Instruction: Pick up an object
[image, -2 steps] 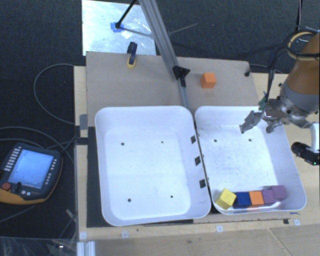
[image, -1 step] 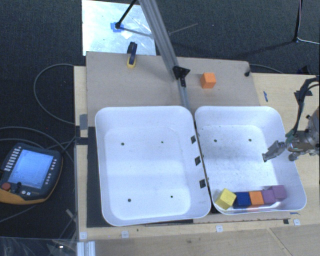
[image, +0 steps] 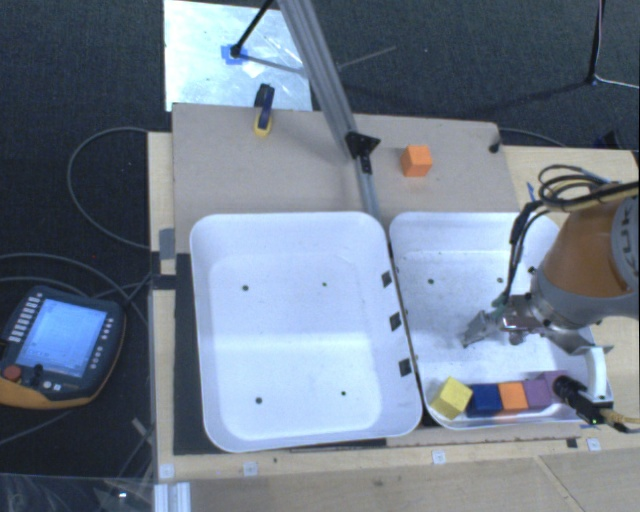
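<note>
So your candidates are the four blocks lined up along the lower edge of the right bin: yellow block, blue block, orange block and a purple block, touching each other in a row running left to right. The gripper sits above that row in the frame, roughly over the blue one, well apart from it. Can't tell from this angle how it's set, nothing looks held. You'd be heading down-frame toward the bin wall, which looks tight. There's also a stray orange cube up top on the bench, outside both bins.
</note>
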